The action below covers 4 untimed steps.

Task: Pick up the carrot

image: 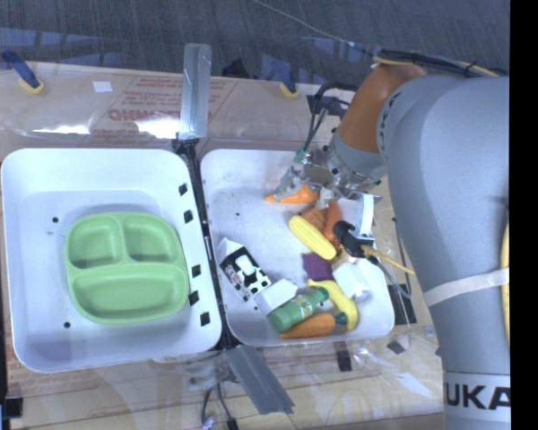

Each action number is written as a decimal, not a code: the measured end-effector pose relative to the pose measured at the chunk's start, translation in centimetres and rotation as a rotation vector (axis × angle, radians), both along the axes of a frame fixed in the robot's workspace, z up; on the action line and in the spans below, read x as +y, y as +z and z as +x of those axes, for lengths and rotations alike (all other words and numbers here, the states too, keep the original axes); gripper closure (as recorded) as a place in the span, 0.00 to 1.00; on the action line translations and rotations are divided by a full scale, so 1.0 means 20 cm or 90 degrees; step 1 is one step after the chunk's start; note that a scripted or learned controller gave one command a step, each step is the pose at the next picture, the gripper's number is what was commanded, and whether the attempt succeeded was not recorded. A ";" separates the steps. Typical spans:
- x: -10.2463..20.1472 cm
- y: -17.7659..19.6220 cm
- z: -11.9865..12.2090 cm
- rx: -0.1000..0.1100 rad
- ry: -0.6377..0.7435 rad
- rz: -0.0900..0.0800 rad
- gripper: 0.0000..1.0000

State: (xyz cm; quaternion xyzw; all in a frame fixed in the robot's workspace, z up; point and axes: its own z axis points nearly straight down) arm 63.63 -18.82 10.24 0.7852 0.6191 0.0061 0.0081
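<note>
Overhead slant view of two white bins. I read the left bin as holding one green tray, three compartments, near its centre. The right bin carries the clutter. The gripper sits at about 1 o'clock in that bin, low over an orange piece I take for the carrot, which lies at the bin's 12 o'clock, tip pointing toward 9. Whether the claw is released or clenched I cannot tell; the wrist hides it, and nothing shows the carrot as taken. A second orange piece lies at 5 o'clock under a green bottle; it may be another carrot, so I count two orange carrot-like pieces, with a further orange bit by the wrist too hidden to name. Also counted: one corn cob near centre-right, one banana at 4 o'clock, one black-and-white carton at 7 o'clock, one purple scrap beneath the corn. I judge the carrot a light, stiff, smooth toy, likely slippery and tapered; I would take it across the thicker middle, jaws square to its long axis, since a grip near the tip would tend to squeeze it out.
</note>
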 end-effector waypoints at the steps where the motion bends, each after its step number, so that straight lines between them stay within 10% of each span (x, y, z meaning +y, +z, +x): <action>1: 0.00 0.05 0.00 0.002 0.005 0.000 1.00; 2: 0.14 -0.06 -0.36 0.016 0.164 0.004 1.00; 3: -0.11 0.47 0.11 0.009 0.130 0.000 1.00; 4: 0.12 -0.01 -0.12 0.017 0.429 0.002 1.00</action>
